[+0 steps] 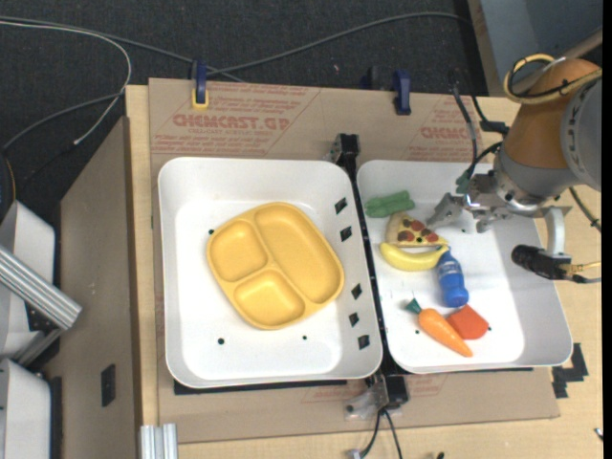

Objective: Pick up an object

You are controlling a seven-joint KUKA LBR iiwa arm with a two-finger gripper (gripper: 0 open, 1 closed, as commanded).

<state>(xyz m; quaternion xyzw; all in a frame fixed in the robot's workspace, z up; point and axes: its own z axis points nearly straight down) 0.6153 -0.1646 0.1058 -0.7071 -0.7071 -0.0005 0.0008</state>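
Carrot (443, 329) sat nearest you; gripper (466, 206), jaw state unreadable, hung beside pizza slice (413, 229), which lay just to its left.

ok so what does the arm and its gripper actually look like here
The arm is a rounded grey body with a broad orange band above the wrist. A yellow cable loops over the orange band, and thin dark cables run beside the arm. Below sits a metallic silver gripper with slim grey fingers. A black cylindrical part juts out near it, with a thin cable at its end.
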